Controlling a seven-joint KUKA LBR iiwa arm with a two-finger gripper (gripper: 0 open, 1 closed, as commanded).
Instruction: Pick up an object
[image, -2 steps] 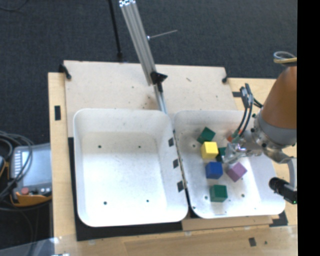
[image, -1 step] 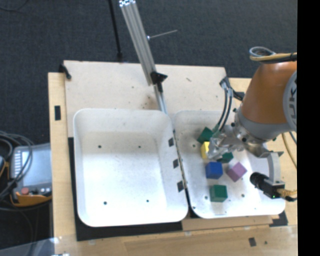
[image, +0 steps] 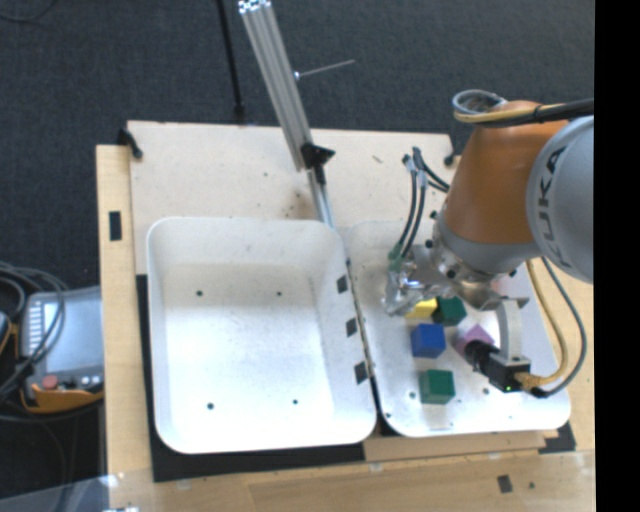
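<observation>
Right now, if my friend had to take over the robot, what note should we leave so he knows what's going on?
Hand: low in the right bin, at its upper left by the blocks. I cannot tell whether it is open or shut, and I see nothing between its fingers.
Things: yellow block and dark green block right beside the hand; blue block just below them; pink block to the right; another green block nearest the front. The left bin sits alongside.
Done: the arm has reached the pile.
Left: grip one block and lift it.

grey arm (image: 560, 190) reaching in from right, orange-banded wrist (image: 490, 195) angled downward, pincer (image: 405, 290) lowered
</observation>
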